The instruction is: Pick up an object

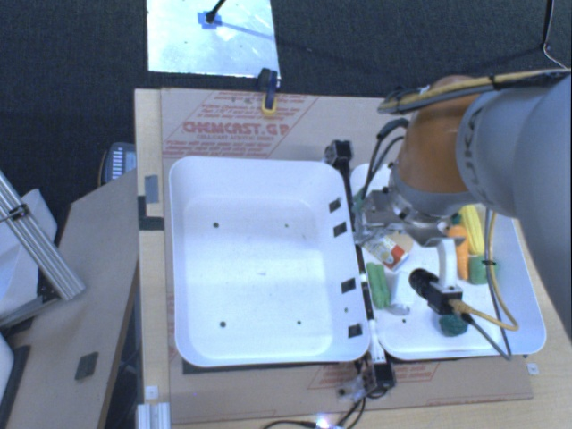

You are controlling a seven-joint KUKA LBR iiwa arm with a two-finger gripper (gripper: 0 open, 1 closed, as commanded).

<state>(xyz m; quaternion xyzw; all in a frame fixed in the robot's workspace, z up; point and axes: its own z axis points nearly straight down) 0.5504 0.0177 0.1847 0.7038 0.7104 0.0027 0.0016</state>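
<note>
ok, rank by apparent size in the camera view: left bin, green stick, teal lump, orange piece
1. left bin, by far the largest
2. green stick
3. orange piece and teal lump: too close to rank, and the arm partly covers the orange piece.

Grey KUKA arm [518, 150], orange band [433, 150] above wrist, black cables [380, 155] looped alongside, yellow cable [492, 266] trailing below.

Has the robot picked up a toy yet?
Not that I can see. The arm has reached into the right bin, and its pincer is low among the toys, by an orange-and-white one. Nothing looks lifted. Grabbing and raising one is left. The left bin is untouched.
</note>
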